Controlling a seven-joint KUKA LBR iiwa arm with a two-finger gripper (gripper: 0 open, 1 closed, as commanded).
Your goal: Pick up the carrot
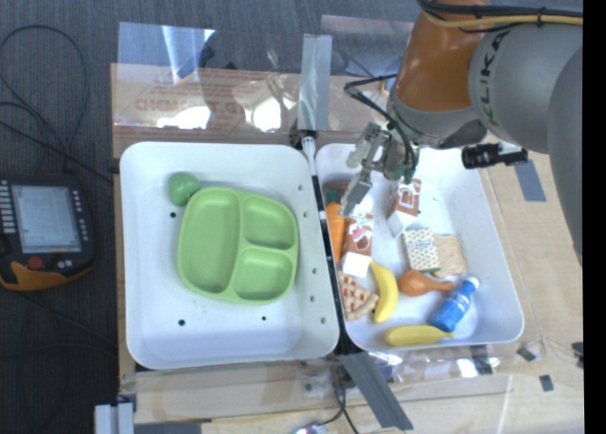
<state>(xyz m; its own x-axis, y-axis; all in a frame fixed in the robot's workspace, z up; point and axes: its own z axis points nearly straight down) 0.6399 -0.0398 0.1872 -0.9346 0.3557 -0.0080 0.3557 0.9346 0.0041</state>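
The carrot (pixel 335 230) is a small orange piece lying lengthwise against the left wall of the right bin (pixel 492 233), near the divider between the bins. My gripper (pixel 354 193) hangs just above and to the right of the carrot's upper end, pointing down-left toward it. The grey arm with its orange band (pixel 443 63) reaches in from the upper right. I see nothing held in the gripper.
Packed beside the carrot are a red-white packet (pixel 360 234), a white cube (pixel 356 264) and a waffle piece (pixel 356 298). Two bananas (pixel 383 291), a blue bottle (pixel 454 305), a cracker box (pixel 421 250) and a drumstick (pixel 423 282) lie further right. The left bin holds a green plate (pixel 239 243) and a green ball (pixel 184 186).
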